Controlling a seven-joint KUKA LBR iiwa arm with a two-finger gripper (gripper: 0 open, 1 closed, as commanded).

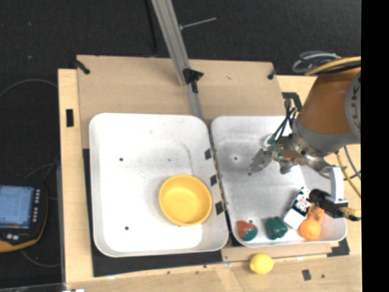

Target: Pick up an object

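Observation:
My gripper (271,163) hangs over the middle of the right bin (243,135), its two fingers spread apart with nothing between them. Along that bin's front edge lie a red object (246,229), a green object (276,227) and an orange object (311,227), with a small white and black card (298,204) just behind them. All of them lie nearer the front than the gripper. A yellow bowl (185,199) sits upright in the left bin (127,145), close to the divider.
A yellow lemon-like object (261,263) lies on the bench outside the right bin's front edge. A slanted metal pole (173,35) rises behind the bins. A handheld screen unit (18,215) rests off the bench at the far left.

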